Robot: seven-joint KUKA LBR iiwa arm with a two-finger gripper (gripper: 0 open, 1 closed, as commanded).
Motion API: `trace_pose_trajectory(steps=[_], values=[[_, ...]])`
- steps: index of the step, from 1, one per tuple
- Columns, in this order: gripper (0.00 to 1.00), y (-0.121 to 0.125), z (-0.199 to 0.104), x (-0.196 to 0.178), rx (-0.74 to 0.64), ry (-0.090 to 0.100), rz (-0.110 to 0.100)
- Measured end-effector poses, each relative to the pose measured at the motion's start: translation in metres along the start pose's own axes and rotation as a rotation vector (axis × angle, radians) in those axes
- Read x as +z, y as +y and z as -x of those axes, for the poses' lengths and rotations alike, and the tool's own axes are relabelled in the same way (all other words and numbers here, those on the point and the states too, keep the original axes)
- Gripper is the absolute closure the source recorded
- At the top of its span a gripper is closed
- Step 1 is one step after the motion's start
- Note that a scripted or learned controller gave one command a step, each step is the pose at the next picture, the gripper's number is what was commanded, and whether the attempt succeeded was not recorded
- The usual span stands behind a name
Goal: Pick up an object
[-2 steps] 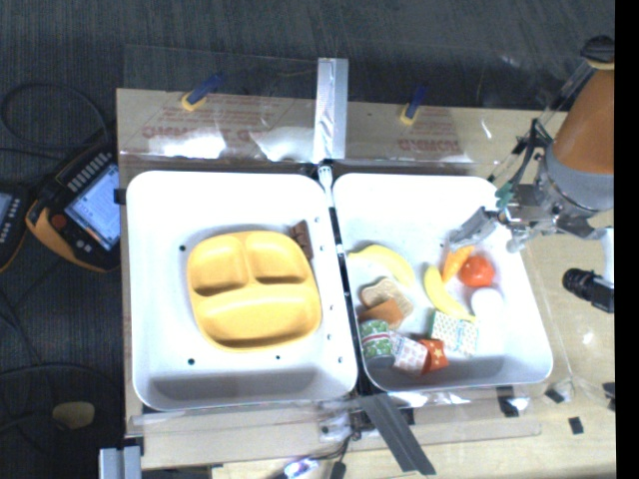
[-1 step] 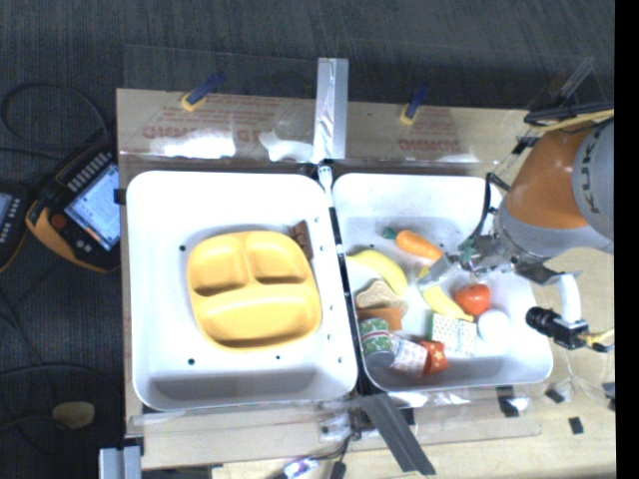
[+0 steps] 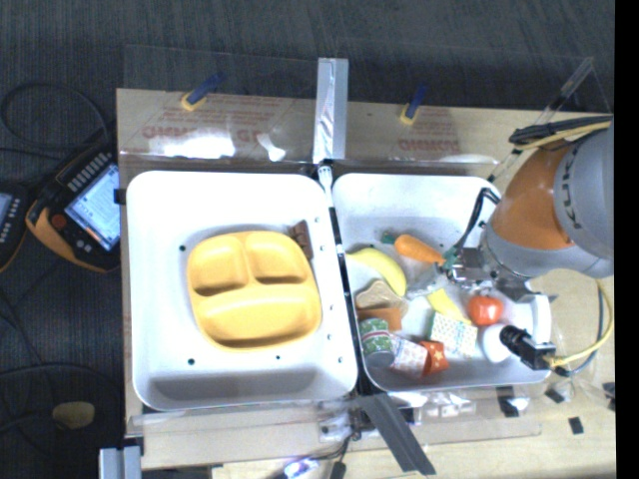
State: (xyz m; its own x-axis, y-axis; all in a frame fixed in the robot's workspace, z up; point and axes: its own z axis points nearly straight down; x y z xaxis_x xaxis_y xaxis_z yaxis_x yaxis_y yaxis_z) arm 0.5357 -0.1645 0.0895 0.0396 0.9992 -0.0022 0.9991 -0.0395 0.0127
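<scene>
Reach seems the step in hand: in the camera view the gripper [image 3: 467,272] sits low in the right bin [image 3: 419,190], at about three o'clock of the bench [image 3: 150,108]; whether it is released or clenched I cannot tell. Candidates crowd round it: a carrot [image 3: 417,249] at its ten o'clock, a red tomato [image 3: 485,310] at its five o'clock, a banana [image 3: 379,267] toward nine. The left bin [image 3: 160,208] holds a yellow tray [image 3: 255,287]. Next, I judge, it must settle over one item and close.

2 white bins [image 3: 150,267], 1 yellow tray [image 3: 255,287], 1 carrot [image 3: 417,249].
</scene>
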Motion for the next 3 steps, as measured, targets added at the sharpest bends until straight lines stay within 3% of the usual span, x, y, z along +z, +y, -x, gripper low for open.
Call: trace_pose_trajectory(steps=[1,2,3], values=[[1.00,0.001,0.000,-0.009,0.000,0.000,0.001],[1.00,0.052,0.005,-0.049,0.049,-0.001,-0.015],[1.00,0.015,-0.075,-0.136,0.016,0.001,-0.016]])
